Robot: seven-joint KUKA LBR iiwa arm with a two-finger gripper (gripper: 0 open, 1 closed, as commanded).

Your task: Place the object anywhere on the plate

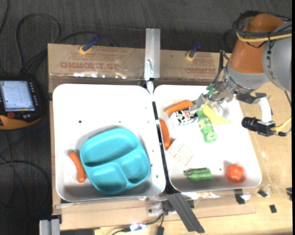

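Several small food toys are lying in the right bin (252, 153): a yellow piece (215, 115), a green bottle (207, 130), a tomato (235, 172), with none on the blue plate (115, 160) sitting in the left bin (64, 131). The gripper (209, 98) is hovering just beside the yellow piece; its grip state cannot be told.

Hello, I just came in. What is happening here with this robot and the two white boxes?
A grey and orange robot arm reaches in from the right, and its gripper is low over the right bin, among a pile of toy foods: a carrot, a green bottle and a yellow piece. The blue plate sits in the left bin with nothing on it. An orange sausage lies beside it.
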